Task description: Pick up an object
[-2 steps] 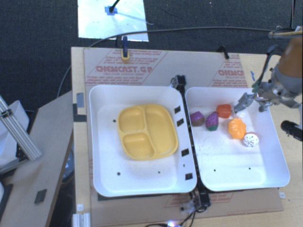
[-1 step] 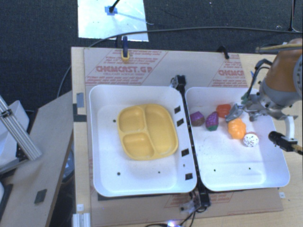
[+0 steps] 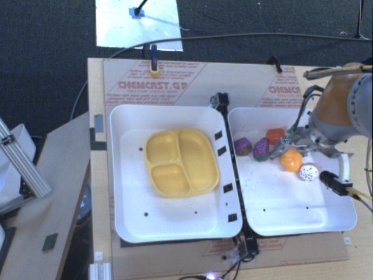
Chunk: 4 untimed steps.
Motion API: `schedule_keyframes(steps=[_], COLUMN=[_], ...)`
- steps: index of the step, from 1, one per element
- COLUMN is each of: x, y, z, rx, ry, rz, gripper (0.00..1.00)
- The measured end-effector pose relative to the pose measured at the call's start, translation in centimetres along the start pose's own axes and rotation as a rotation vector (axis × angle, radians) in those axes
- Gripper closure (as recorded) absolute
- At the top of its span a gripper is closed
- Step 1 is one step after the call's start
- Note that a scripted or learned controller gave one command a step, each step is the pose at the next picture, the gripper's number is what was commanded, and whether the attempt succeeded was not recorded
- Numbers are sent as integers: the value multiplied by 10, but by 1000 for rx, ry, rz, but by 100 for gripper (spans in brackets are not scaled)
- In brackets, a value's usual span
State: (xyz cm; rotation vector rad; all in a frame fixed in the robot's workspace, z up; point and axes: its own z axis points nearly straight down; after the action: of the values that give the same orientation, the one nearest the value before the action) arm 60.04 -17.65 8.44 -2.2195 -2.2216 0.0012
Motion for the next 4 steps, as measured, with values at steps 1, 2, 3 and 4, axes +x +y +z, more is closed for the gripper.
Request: schedule_keyframes(steps=[1, 2, 3, 4], x=[-1, 3, 3, 50], y=[2, -3, -1, 2], z=[-14, -68, -120, -132], rx=[-6, -7, -8, -5], ry=[-2, -2, -2, 1], rz=[0, -3, -3, -8], gripper=[100, 100, 100, 100])
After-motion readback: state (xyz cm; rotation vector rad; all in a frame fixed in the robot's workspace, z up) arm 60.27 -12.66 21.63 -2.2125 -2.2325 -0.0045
